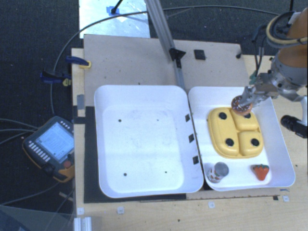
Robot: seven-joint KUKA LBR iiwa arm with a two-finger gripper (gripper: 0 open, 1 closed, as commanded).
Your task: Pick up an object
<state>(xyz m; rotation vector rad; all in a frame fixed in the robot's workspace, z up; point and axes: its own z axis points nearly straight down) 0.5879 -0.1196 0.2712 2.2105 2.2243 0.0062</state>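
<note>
The right bin (279,143) holds a yellow four-part tray (236,134) with black dots, a small grey-capped jar (218,171) at the front, and a red strawberry toy (260,171) at the front right. A brown round ring-shaped piece (238,103) sits at the tray's far edge. My gripper (245,105) reaches in from the right and its tip is right at this brown piece, partly covering it. Whether the piece is gripped or only touched is hidden from this angle.
The left bin (103,129) stands beside the right one, joined by black clips (191,137) along the shared rim. A metal pole (161,23) slants over the back of the bench. A teach pendant (50,146) lies off the bench at left.
</note>
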